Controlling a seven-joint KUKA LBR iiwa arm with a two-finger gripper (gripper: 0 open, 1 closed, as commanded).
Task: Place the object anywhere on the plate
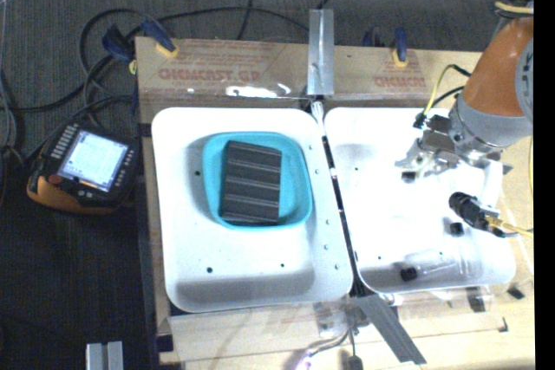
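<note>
A dark grey ribbed block [251, 181] lies flat on the turquoise plate [297, 186], roughly at its middle. The plate sits in the left white bin [178, 256]. My gripper [420, 164] hangs over the right bin [373, 221], toward its upper right, well apart from the plate and block. The grey arm with its orange band [499, 74] comes in from the right edge.
A clear tube-like item with a dark end [429, 266] lies near the right bin's front edge. A metal divider post [321, 56] stands behind the gap between the bins. A handheld pendant with a lit screen [87, 165] rests on the floor to the left.
</note>
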